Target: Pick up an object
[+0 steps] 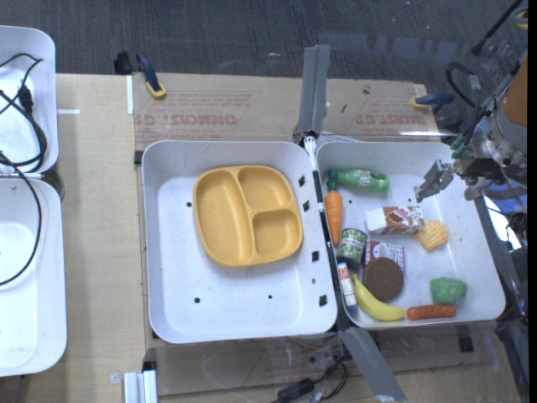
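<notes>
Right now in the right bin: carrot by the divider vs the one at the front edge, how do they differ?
The carrot by the divider lies along the bin's left wall, running front to back; the carrot at the front edge lies crosswise, parallel to the front wall. The divider one looks longer and tapers visibly; the front one looks shorter and stubbier. The divider one sits below the green bottle; the front one sits between the banana and the green lump. Both are orange.

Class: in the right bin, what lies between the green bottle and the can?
The carrot, upright along the divider, between bottle and can, in the camera view.
</notes>
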You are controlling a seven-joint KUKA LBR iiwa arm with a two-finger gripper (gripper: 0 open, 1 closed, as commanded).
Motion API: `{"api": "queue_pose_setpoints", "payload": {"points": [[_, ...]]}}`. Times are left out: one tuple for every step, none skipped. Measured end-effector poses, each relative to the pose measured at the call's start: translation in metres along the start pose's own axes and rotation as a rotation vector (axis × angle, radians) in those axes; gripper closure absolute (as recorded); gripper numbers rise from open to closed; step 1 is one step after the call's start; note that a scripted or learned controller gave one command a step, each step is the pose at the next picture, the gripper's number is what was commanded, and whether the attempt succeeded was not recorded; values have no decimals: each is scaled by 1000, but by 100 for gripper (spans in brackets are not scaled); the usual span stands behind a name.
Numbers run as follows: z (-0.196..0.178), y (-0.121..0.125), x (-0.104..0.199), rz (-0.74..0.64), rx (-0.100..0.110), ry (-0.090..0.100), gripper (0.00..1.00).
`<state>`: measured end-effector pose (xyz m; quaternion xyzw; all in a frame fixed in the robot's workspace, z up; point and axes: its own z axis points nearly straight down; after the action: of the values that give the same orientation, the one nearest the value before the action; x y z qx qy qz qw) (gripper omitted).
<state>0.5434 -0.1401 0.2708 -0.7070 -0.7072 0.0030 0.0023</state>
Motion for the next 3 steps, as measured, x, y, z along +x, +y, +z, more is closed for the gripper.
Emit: {"api": "queue_pose_setpoints", "payload": {"points": [[92, 16, -8, -133, -1, 1, 0], [167, 43, 4, -221, -6, 0, 0], [161, 42, 2, -217, -2, 0, 100]]}}
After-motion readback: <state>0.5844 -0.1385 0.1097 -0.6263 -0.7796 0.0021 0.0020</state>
